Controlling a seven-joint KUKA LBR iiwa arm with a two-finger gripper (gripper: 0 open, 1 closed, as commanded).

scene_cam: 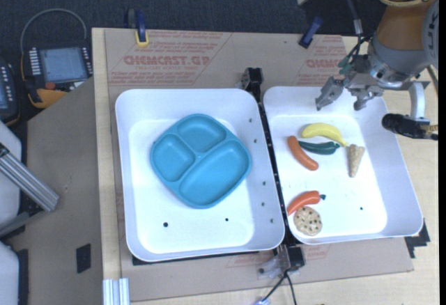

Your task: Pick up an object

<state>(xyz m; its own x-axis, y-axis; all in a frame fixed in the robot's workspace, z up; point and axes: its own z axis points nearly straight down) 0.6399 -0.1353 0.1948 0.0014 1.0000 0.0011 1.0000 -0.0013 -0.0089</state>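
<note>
Grey two-finger gripper hovers over far edge of right white bin, fingers spread, pinching nothing. Nearest target: yellow plastic banana, touching dark green chilli. Risks, judged: descent catches both; curved banana slips out; bin wall blocks finger.

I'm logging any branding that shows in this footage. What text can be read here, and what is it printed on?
"CHEMCAST G.P": red print on the brown protective sheet of the board behind the left bin.
The same red print repeats behind the right bin, cut off and too blurred to read.
The small screen at far left: content too small to read.
</note>
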